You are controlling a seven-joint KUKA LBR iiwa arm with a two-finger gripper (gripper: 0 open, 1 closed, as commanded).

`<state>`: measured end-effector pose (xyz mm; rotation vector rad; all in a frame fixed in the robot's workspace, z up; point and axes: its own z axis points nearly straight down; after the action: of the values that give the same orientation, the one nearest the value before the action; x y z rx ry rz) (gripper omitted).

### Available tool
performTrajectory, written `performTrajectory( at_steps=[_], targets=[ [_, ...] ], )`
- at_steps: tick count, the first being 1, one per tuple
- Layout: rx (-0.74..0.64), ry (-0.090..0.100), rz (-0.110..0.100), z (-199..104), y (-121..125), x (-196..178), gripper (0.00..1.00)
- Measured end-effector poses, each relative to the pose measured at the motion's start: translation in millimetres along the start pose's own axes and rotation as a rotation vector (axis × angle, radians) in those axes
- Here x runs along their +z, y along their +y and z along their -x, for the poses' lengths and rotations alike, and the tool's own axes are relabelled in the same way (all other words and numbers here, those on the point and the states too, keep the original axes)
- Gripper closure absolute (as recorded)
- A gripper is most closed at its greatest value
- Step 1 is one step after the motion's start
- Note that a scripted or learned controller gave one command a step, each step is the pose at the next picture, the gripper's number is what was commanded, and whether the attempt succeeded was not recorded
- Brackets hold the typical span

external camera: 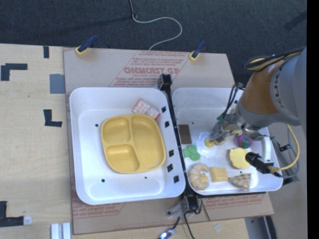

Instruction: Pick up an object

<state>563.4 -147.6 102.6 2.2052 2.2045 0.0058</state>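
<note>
My gripper (pixel 220 135) hangs low over the middle of the right bin (pixel 199 99), reaching in from the right. A small yellow piece (pixel 210 143) lies right at its tip; whether it is gripped I cannot tell. Around it lie a green toy (pixel 191 153), a purple piece (pixel 243 142), a yellow lemon-like item (pixel 238 158), a cheese-coloured square (pixel 218 174), a tan bagel (pixel 199 176) and a brown wedge (pixel 241 181). A flat brown rectangle (pixel 184 133) lies by the bin's left wall.
The left bin (pixel 84 108) holds a yellow divided plate (pixel 133 143) and a pink wafer-like block (pixel 145 108) behind it. The grey arm with its orange band (pixel 259 91) fills the right side above the right bin. A black cable runs near the lemon-like item.
</note>
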Motion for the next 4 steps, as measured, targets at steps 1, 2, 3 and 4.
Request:
performTrajectory(
  at_steps=[1,2,3,4],
  targets=[
    [-0.001,0.014,-0.018,3,1,-42,1.00],
    [-0.002,0.014,-0.017,0,3,-85,1.00],
    [-0.002,0.014,-0.016,0,5,-124,1.00],
    [-0.006,0.016,-0.022,-60,-16,-123,1.00]
  ],
)
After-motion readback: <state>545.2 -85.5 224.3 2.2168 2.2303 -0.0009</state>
